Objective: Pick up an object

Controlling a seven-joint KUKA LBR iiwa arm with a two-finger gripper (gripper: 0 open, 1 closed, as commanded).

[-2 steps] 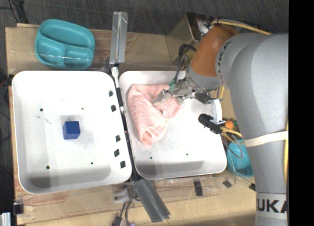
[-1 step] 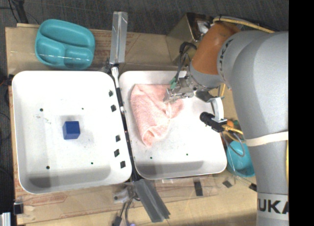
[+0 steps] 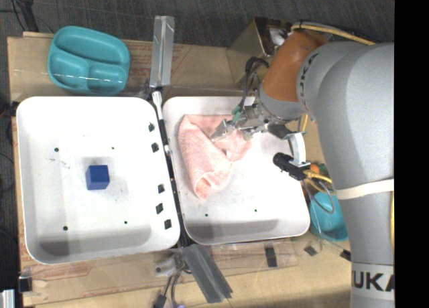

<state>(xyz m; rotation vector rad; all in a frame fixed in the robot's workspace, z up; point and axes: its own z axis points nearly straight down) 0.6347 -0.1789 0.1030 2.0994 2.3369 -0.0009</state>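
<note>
Jaws (image 3: 231, 126) at pink cloth (image 3: 206, 156); "UKA" legible.

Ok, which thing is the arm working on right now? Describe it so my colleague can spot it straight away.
Look at the right-hand shallow white bin of the two. In its upper left part lies a crumpled pale pink cloth, with the gripper at its upper right edge. It is the soft item in that bin; the small blue cube sits in the left bin.
</note>
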